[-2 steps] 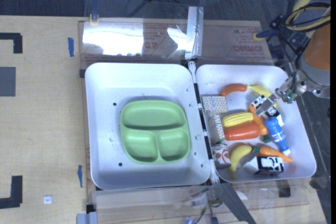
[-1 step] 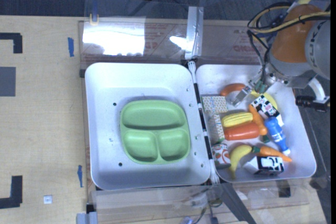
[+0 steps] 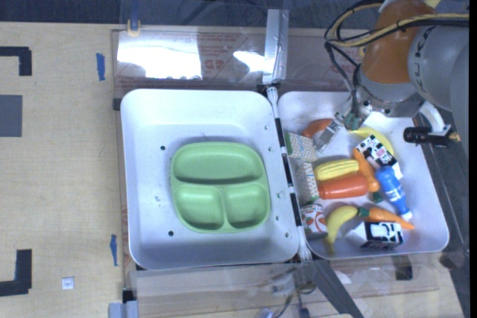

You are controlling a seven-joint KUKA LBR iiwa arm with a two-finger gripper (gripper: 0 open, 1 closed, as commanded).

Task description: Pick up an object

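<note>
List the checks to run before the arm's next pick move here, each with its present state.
1. Pincer over the right-hand white bin: ok.
2. Pickable things in that bin, such as the yellow plastic corn cob, yellow toy banana and blue bottle: ok.
3. Targets well separated: not ok, they lie crowded together.
4. Pincer finger state: cannot tell.
5. Green divided plastic tray sits in the left-hand white bin, apart from the arm: ok.

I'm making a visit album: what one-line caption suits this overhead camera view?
Grey arm reaches over the right bin of toy food; a green tray sits in the left bin.
</note>
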